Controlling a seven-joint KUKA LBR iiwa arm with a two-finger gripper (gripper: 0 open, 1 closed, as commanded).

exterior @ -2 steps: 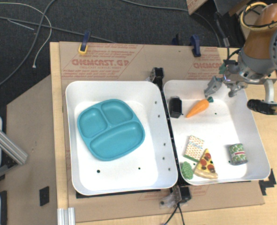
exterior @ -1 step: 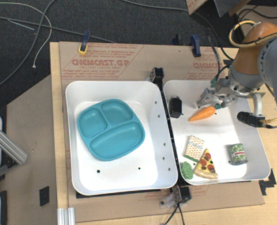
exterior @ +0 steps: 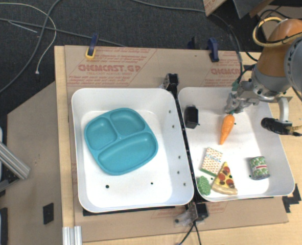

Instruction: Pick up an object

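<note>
Right bin (exterior: pixel 273 188): carrot, pizza slice, card and can lie apart.
Hand (exterior: pixel 236 106): poised at the carrot's leafy end; opening cannot be told, nothing seen held.
Carrot (exterior: pixel 226 129): tapered, angled; an off-centre close may squirt it sideways.

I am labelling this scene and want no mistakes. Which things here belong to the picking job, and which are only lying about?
Belong to the job:
- hand, just above the carrot's top
- carrot
- pizza slice
- green can
- small card
- right bin

Only lying about:
- blue divided plate in the left bin
- blue clamps
- white cables
</note>
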